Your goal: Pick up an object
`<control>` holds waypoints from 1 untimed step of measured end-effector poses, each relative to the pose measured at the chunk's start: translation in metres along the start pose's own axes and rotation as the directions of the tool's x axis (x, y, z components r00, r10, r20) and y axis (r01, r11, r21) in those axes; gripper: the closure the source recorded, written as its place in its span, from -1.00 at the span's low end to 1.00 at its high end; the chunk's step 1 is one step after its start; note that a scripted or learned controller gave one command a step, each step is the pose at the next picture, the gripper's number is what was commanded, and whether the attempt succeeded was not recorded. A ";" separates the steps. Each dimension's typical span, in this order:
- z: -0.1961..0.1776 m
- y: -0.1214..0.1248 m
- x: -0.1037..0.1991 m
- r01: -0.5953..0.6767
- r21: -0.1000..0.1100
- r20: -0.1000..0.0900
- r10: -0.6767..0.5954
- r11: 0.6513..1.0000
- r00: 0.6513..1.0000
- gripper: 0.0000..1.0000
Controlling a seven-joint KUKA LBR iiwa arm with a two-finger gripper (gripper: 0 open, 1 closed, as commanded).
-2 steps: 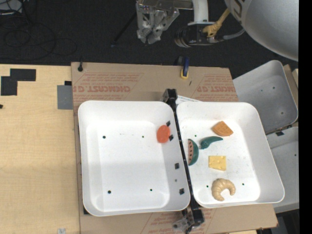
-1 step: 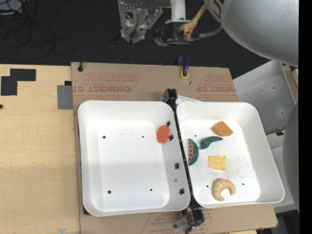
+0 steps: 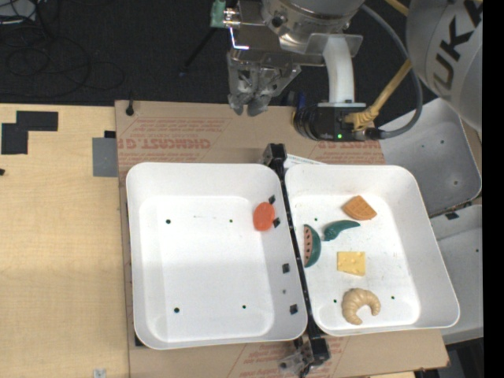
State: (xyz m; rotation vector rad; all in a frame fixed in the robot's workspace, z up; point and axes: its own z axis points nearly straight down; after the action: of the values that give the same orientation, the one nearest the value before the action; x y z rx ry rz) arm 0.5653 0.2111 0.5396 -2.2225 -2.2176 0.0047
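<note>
The gripper (image 3: 253, 101) is hanging above the far edge of the cardboard sheet (image 3: 201, 136), well behind both bins, and its jaws are pointing down toward the table (image 3: 55, 235). The jaws are sitting close together with nothing between them and are touching nothing; whether a narrow gap remains cannot be told at this resolution.

The left bin (image 3: 150, 211) is carrying a single orange-red rounded piece (image 3: 264, 216), lying against its right wall near the far corner. The right bin (image 3: 425, 290) is carrying five toy foods. A watermelon slice (image 3: 309, 245) is lying just beside the divider between the bins, its long axis running from far to near and its green rind facing right. A dark teal curved piece (image 3: 339, 228) is lying just beside it, its long axis running left to right and its tapered end pointing right. An orange wedge (image 3: 358, 208) is sitting near the far side, a yellow square block (image 3: 352, 263) is sitting near the middle, and a tan croissant (image 3: 361, 304) is lying nearest the camera, its curve opening downward-left.

Red printing on the cardboard is reading upside down from this view and cannot be made out with confidence. The letters "UK" are showing on the grey arm (image 3: 449, 38) at upper right.
</note>
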 end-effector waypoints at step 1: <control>0.004 0.048 0.035 0.007 0.002 0.001 -0.007 1.000 1.000 1.00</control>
State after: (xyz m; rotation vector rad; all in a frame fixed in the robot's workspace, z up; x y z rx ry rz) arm 0.6137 0.2460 0.5353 -2.2143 -2.2256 0.0081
